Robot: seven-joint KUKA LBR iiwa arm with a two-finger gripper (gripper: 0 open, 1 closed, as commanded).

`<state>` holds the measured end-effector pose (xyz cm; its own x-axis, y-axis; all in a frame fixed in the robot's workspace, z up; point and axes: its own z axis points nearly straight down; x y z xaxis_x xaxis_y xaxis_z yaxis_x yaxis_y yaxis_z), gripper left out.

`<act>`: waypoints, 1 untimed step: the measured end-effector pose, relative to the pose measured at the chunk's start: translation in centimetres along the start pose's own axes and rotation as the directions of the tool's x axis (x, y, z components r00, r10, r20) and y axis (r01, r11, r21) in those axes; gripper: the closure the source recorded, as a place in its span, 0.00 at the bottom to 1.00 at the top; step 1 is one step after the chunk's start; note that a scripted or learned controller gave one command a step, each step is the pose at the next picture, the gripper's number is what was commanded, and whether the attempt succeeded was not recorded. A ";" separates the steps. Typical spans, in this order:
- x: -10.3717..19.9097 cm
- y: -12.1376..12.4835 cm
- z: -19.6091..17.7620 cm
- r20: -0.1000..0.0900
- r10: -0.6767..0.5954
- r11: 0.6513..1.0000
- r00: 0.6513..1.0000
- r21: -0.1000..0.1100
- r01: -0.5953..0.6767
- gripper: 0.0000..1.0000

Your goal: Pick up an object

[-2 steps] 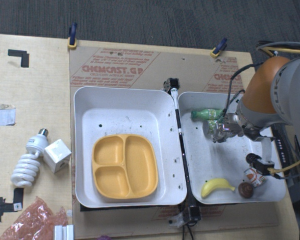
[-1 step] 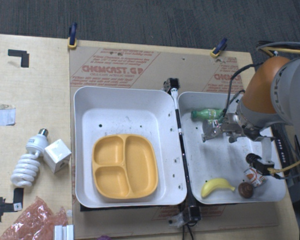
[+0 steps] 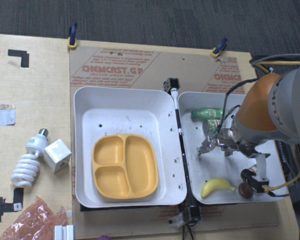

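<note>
arm over right bin (image 3: 278,106) | gripper (image 3: 215,145) near green bottle (image 3: 208,114), can't tell its grip state | banana (image 3: 217,187) lying loose up front

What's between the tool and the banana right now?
Bare white bin floor, seen in the camera view. The tool hangs above and slightly left of the banana, nothing between them.

Tray (image 3: 125,166) in left bin (image 3: 85,118); banana (image 3: 216,187), bottle (image 3: 207,114) in right bin (image 3: 191,101).
</note>
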<state>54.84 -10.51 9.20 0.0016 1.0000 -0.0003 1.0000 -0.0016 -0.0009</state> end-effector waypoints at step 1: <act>-0.1 0.1 -1.0 0.001 0.000 1.000 1.000 -0.002 0.000 1.00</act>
<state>54.92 -10.59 10.19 0.0013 1.0000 -0.0012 1.0000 -0.0013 0.0006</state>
